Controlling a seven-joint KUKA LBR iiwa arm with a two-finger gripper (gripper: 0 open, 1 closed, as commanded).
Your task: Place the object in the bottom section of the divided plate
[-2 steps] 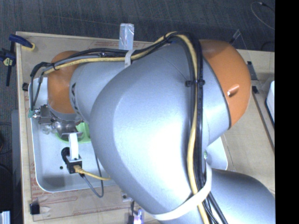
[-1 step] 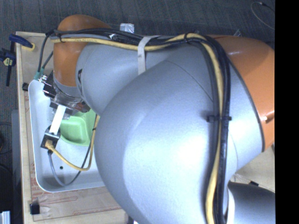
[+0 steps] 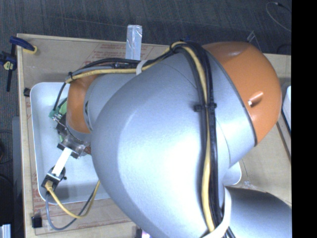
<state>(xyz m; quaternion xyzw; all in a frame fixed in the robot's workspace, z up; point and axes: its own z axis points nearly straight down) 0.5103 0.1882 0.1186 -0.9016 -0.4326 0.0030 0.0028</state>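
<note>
Camera view: looking down on the bench (image 3: 29, 63) at a slant.
Landmark: the left bin (image 3: 40, 143), a shallow white tray, is lying at the view's left.
Arm: the grey arm (image 3: 163, 148) is reaching in from the right and is covering most of the left bin's right half and far side.
Orange band: the orange band (image 3: 77, 105) is sitting over the left bin's far-middle part, just above the wrist.
Gripper: the gripper (image 3: 67, 139) is hanging low over the left bin's middle, tucked under the wrist. The arm is blocking the view of it, so I am not able to say whether it is open or closed, or gripping anything.
Task's object: the arm is hiding much of the left bin. A small green thing (image 3: 55, 113) is peeking out inside the left bin, just beside the orange band. I am unable to say whether this is the object.
Silver block: a silver block (image 3: 134, 41) is standing upright on the bench beyond the left bin's far rim.
Blue clamp: a blue clamp (image 3: 22, 43) is gripping the bench corner beyond the left bin's far-left corner.
Right bin: the right bin (image 3: 286, 108) is showing as a white sliver well apart from the left bin.
</note>
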